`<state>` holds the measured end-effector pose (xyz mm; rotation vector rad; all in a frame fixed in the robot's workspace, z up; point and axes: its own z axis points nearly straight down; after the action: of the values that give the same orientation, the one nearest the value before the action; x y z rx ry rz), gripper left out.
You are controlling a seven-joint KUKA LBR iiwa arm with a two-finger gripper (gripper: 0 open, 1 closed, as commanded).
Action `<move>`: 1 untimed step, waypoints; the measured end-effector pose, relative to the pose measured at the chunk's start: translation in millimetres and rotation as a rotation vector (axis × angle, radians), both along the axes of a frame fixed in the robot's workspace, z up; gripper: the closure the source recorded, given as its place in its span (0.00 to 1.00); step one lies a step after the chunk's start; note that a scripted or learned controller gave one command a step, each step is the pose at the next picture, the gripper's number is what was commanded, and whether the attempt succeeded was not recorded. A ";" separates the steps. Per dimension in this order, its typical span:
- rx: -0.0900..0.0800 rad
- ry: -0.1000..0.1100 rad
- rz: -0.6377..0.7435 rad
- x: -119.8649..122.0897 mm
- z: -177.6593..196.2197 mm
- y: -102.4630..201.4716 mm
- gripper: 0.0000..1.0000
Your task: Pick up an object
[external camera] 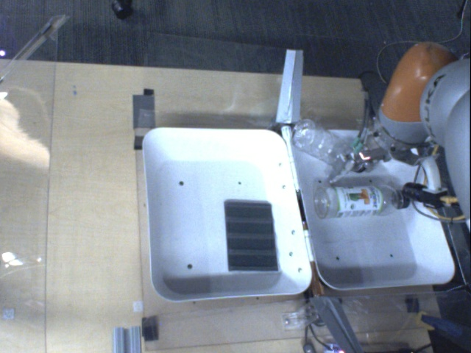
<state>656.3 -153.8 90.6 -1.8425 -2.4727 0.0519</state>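
Two shallow white plastic bins with rounded corners sit side by side on a pale wooden counter [88, 219]. The left bin [184, 197] holds a flat black ribbed pad [251, 235], rectangular. In the right bin [383, 259], a clear bottle [357, 201] with a green-and-white label lies on its side, cap to the right. A crumpled clear plastic bottle [315, 140] lies at that bin's far left corner. The hand [360, 155] hangs just beside the crumpled one, above the labelled bottle; whether it is open or holding anything cannot be told. The arm [416, 87] is smooth, grey and orange.
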 end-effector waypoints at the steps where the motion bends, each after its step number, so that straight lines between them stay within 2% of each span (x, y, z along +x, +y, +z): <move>1: -0.002 0.007 0.002 -1.4 8.9 -0.8 1.00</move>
<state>654.9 -154.6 99.5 -1.8372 -2.4708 0.0602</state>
